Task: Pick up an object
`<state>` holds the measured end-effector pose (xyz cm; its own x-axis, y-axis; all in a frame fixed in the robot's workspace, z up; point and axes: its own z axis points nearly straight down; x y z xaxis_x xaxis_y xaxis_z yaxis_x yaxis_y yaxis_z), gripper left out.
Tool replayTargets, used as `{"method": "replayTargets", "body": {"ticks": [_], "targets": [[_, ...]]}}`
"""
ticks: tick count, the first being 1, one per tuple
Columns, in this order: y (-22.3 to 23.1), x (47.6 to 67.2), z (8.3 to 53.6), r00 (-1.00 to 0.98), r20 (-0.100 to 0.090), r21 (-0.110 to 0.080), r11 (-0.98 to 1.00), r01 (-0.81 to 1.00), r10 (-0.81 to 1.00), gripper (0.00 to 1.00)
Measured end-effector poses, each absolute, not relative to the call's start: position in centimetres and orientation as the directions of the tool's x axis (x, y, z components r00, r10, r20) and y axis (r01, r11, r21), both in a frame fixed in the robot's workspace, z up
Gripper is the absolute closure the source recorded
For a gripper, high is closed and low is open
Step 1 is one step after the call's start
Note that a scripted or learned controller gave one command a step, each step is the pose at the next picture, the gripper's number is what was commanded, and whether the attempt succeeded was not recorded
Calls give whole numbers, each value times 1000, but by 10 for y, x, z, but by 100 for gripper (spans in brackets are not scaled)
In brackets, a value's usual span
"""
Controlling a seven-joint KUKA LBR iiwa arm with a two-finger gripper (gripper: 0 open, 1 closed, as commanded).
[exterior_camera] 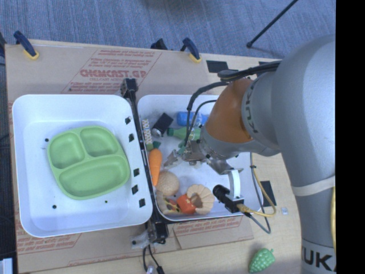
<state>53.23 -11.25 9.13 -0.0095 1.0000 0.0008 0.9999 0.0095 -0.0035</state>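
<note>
We judge the main risk to be a miss or a nudge: the right bin (pixel 239 104) is crowded, so the gripper (pixel 183 154) could shove toys aside. We cannot tell how it is set, since the wrist hides it. The carrot (pixel 154 165) lies just left of it, the bread roll (pixel 167 183) just below.
</note>
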Motion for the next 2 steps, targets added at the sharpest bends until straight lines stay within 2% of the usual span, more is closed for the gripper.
{"method": "replayTargets", "body": {"ticks": [1,2], "targets": [[-108,628,92,-4,-2,-1,4,1000,1000,0],[-94,582,92,-4,-1,-4,4,1000,1000,0]]}}
